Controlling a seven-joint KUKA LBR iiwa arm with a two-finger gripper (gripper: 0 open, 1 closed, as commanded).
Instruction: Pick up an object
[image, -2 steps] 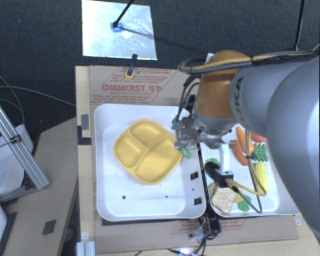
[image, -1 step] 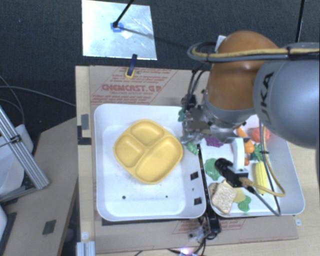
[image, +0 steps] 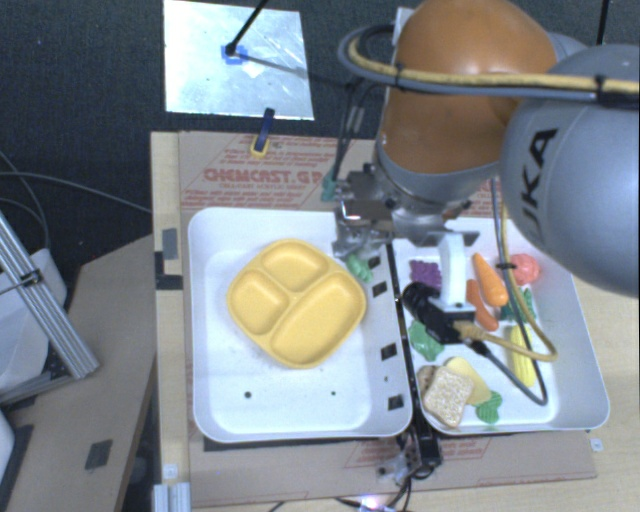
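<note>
The pincer (image: 352, 248) hung over the inner edge of the left bin (image: 215, 400). A small green object (image: 359, 266) sat just under it, but I could not tell if it was gripped or lying free. At nine o'clock from it lay a yellow divided plate (image: 296, 302). At three to five o'clock, the right bin (image: 585, 385) kept the toy food: a carrot (image: 489, 281), purple grapes (image: 425, 271), a slice of bread (image: 447, 397). Both bins rested on cardboard (image: 265, 172) over a tan bench (image: 95, 330).
</note>
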